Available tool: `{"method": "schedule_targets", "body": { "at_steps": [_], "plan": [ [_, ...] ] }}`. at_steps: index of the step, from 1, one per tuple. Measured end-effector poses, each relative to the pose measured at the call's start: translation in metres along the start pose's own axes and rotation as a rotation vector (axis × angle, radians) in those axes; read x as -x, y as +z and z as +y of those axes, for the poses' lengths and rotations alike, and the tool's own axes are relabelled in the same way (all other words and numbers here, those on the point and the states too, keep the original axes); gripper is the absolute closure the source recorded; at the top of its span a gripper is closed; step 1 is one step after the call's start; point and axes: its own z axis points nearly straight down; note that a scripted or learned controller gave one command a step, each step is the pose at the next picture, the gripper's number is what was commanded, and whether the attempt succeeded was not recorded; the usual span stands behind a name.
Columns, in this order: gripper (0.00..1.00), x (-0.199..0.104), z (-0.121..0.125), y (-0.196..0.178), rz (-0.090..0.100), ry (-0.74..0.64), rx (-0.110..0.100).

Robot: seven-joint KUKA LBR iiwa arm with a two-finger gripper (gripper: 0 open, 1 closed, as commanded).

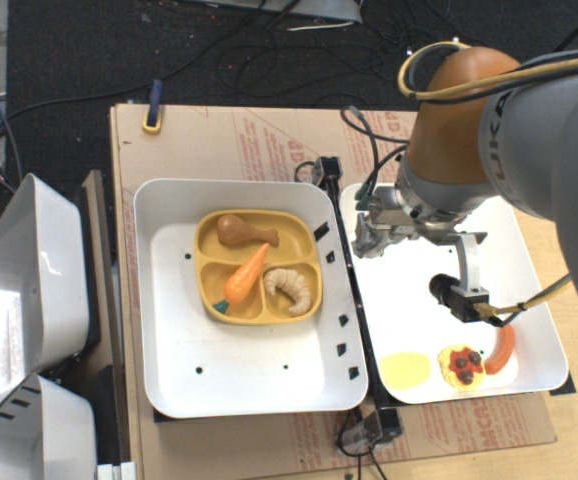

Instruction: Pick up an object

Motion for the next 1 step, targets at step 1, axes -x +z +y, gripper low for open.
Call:
{"method": "schedule_targets", "body": {
  "at_steps": [1],
  "plan": [
    [1.0, -0.0575, 0.0001, -0.0129, 0.001, -0.001, -0.001]
  ]
}}
